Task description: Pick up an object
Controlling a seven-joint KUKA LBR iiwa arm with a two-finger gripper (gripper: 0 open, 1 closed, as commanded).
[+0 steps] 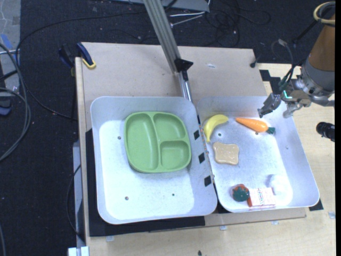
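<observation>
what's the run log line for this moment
gripper: open, holding nothing | position: above right bin's far edge | nearest: carrot | pick: not yet done

green divided plate [157, 141] in left bin [106, 196]

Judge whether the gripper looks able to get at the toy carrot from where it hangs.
Probably yes. The gripper hangs at the right bin's far edge, just beside the toy carrot, which lies in the open with nothing on it; the banana lies apart.
</observation>
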